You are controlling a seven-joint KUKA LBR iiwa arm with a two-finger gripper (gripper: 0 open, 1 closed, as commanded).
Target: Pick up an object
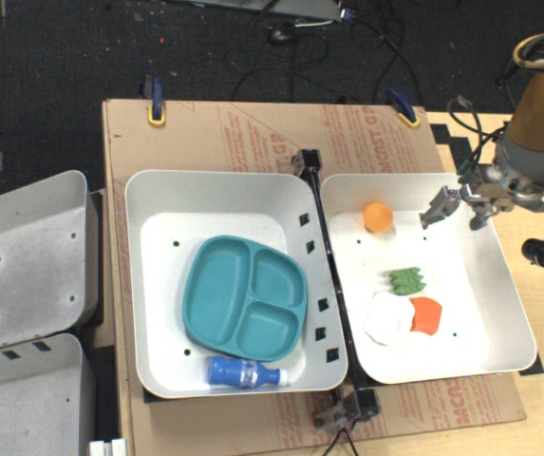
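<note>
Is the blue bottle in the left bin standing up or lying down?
Lying down. The blue bottle rests on its side along the left bin's near wall, just below the teal divided plate, cap end pointing right.

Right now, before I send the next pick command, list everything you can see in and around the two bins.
Divided plate: one, teal, three compartments, middle of the left bin.
Bottle: one, blue, lying on its side at the left bin's near edge, just below the plate.
Ball: one, orange, far part of the right bin.
Small lumpy item: one, green, centre of the right bin.
Round flat item: one, white, near part of the right bin, just below the green item.
Block-like item: one, orange-red, touching the white item's right side.
Clamps: two, blue and yellow, far edge of the board.
Gripper: one, grey, jaws spread, over the right bin's far right corner, holding nothing.
</note>
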